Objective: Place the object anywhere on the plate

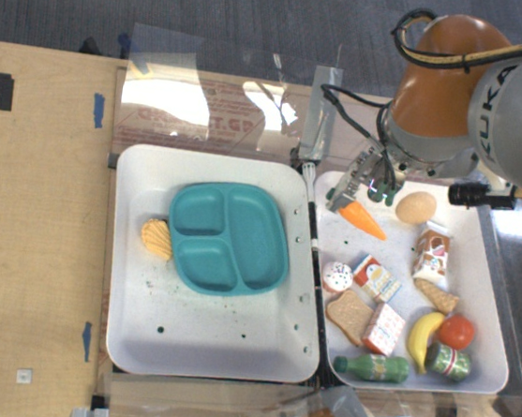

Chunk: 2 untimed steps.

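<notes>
**Carrot in the fingers over the right bin, plate not yet reached**

The two-finger gripper (pixel 365 189) hangs over the upper left corner of the right white bin (pixel 487 367), and its fingers are pinched on the leafy green end of an orange toy carrot (pixel 365 219). The carrot slants down and to the right from the fingers. I cannot tell whether its tip is clear of the bin floor or touching it.

The teal divided plate with three compartments (pixel 229 237) sits in the left white bin (pixel 215 348), with nothing on it.

Risks, as I judge them:
- The grip is at the very end of the carrot, so the body may swing or slip out during travel.
- The raised rims between the two bins lie across the path. A low-hanging tip could catch there and pull the carrot free.
- An early release would drop it on the bin floor short of the plate.

Surroundings: a yellow shell-shaped piece (pixel 156 236) touches the plate's left edge. In the right bin, a tan egg (pixel 416 208) lies just beside the carrot. Lower down are a toast slice (pixel 350 314), small cartons, a banana (pixel 421 339), a tomato (pixel 458 330) and a green bottle (pixel 372 366). None of these stands between the carrot and the plate.
</notes>
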Available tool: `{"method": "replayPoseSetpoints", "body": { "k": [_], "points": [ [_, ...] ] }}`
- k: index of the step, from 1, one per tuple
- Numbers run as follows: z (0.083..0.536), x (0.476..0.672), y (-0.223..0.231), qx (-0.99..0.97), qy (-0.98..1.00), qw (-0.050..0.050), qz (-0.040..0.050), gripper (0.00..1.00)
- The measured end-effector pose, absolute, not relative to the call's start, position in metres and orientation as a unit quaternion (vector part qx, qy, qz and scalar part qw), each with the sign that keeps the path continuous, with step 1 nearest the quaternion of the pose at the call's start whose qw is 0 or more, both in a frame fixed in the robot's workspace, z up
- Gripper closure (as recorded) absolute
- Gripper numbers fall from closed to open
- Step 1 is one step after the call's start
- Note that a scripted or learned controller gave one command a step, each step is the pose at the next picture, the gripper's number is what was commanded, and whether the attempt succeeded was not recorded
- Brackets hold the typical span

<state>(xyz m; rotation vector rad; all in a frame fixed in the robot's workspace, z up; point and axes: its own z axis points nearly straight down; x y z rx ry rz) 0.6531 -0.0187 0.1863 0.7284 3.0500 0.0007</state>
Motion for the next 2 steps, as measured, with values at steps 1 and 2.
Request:
{"method": "replayPoseSetpoints", "body": {
  "k": [1, 2],
  "points": [
    [0.2003, 0.6169, 0.1062, 0.264, 0.964, 0.000, 0.0023, 1.00],
    [0.1996, 0.6174, 0.1011, 0.267, 0.964, 0.000, 0.0007, 0.00]
  ]
}}
